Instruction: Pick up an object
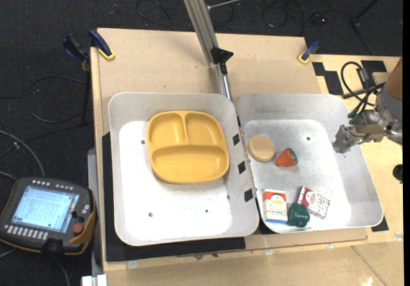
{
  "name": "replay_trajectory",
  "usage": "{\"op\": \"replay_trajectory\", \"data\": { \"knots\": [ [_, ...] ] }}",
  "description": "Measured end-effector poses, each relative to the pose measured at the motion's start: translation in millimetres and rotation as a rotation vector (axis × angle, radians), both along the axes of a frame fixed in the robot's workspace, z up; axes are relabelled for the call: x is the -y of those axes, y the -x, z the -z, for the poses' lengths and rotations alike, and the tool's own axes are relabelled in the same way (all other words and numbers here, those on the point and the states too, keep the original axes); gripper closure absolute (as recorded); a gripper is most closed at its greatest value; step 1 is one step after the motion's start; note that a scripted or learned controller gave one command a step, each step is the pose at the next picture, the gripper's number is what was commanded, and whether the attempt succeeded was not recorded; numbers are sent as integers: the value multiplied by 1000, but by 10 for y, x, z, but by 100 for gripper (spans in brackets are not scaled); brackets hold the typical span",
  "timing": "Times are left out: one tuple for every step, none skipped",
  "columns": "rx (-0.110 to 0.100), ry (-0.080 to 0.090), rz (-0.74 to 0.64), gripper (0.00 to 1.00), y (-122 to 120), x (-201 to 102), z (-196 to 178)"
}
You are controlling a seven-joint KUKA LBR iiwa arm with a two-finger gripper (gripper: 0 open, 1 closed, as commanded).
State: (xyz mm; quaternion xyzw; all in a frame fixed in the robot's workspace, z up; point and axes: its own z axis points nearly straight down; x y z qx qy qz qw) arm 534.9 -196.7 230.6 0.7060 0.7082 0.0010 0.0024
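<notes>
From above the bench, the gripper [344, 139] hangs at the right bin's [359, 176] right rim, holding nothing I can see; whether it is spread or closed I cannot tell. The strawberry [286, 158] sits mid-bin beside the tan disc [261, 148], apart from the cartons. I'd go for the strawberry: centre over it and descend straight.

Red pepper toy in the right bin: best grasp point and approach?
Grip the red pepper toy across its narrower width, coming straight down. It lies flat on the right bin floor, apart from the walls. The round beige disc sits close on its left, so keep the fingers off that side, probably closing along the near-far line. The gripper is at the bin's right rim.
</notes>
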Motion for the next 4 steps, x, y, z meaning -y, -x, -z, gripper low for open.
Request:
{"op": "replay_trajectory", "data": {
  "knots": [
    [-2, -3, -5, 100, -194, -528, -99],
    [-3, -3, -4, 100, -392, -978, -41],
    [-2, -4, -5, 100, -609, -1524, -90],
    [-4, -3, -5, 100, -714, -2037, 29]
  ]
}}
